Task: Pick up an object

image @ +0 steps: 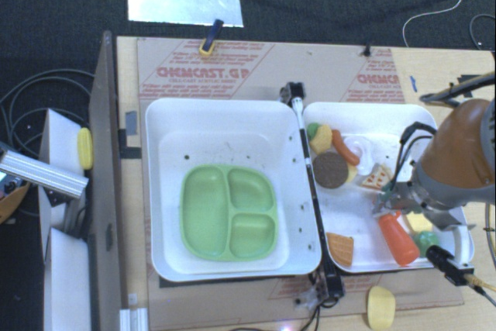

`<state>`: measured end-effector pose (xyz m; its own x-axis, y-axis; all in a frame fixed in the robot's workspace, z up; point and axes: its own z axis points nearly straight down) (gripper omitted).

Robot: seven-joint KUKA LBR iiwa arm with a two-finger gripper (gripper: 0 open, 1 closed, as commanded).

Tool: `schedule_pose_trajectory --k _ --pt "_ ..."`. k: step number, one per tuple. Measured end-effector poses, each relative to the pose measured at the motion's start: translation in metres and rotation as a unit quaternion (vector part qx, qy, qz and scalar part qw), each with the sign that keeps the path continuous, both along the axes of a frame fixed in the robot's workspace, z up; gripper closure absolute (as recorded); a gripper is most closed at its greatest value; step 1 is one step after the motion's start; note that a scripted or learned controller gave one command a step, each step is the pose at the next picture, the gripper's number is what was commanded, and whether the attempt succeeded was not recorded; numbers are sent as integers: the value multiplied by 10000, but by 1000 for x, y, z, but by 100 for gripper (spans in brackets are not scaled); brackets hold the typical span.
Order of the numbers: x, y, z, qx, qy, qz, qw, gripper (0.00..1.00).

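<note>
Arm (457, 155): grey, with an orange band, it reaches in from the right and hangs over the right part of the right bin.
Gripper (387, 205): it is low in the right bin, just above the top end of the orange-red bottle; the wrist hides its tips, so I cannot tell how it stands or if it holds something.
Right bin (364, 116): white and shallow, it holds the toy food.
Orange-red bottle (398, 238): it lies tilted near the front right corner of the right bin, its top end just beside the gripper.
Brown round disc (331, 169): perhaps a toy cookie or burger patty, it lies near the left wall of the right bin.
Orange sausage-like piece (346, 146): it lies just beside the disc, behind it.
Green-yellow piece (320, 137): it sits in the back left corner of the right bin.
Pizza slice toy (376, 178): it lies between the disc and the gripper.
Toast-like piece (340, 247): it lies at the front wall of the right bin.
Left bin (225, 120): white, it holds a green divided plate (229, 212) with three compartments.
Yellow object (380, 306): it lies on the bench, in front of the right bin.
</note>
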<state>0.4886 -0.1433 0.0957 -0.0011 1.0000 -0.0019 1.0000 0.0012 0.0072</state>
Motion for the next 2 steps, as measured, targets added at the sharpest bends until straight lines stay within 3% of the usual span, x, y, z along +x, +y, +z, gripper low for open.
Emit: schedule_pose_trajectory --k 1,2 --pt "-3 81 89 12 43 -2 10000 100" --pt "-2 82 89 10 28 6 10000 0"
